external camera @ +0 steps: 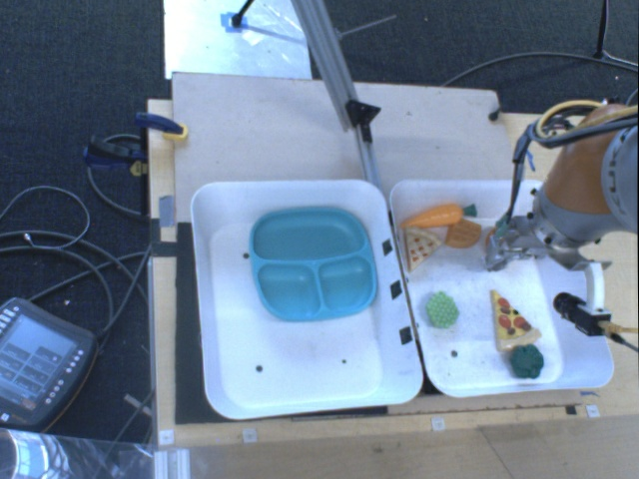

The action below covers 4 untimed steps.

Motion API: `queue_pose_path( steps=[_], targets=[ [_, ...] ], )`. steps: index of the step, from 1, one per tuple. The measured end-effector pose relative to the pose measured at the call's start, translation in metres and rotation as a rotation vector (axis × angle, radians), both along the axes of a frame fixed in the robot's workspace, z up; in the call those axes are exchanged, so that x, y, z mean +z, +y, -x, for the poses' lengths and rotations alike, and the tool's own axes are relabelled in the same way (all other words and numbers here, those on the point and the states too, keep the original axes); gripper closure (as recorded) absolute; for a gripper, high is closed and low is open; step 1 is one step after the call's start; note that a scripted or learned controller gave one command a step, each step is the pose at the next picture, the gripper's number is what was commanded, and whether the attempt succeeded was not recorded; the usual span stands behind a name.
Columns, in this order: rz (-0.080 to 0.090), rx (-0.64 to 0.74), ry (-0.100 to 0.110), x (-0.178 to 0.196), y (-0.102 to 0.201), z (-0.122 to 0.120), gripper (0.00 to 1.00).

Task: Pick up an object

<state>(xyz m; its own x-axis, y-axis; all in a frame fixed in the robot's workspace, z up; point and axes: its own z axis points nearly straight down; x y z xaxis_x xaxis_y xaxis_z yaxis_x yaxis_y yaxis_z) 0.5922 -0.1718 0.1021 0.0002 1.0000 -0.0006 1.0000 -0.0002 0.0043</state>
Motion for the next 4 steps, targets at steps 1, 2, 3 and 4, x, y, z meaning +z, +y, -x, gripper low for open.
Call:
queue_pose_path(
  steps=[1,2,3,4],
  targets=[
    [0.002,0.000,-0.004,0.063,-0.005,0.001,1.00],
    [0.001,0.005,-0.003,0.108,-0.006,0.000,1.00],
    [-0.003,0.012,0.000,0.119,0.055,-0.004,1.00],
    [-0.003,0.011,0.003,0.122,0.102,0.005,1.00]
  ],
)
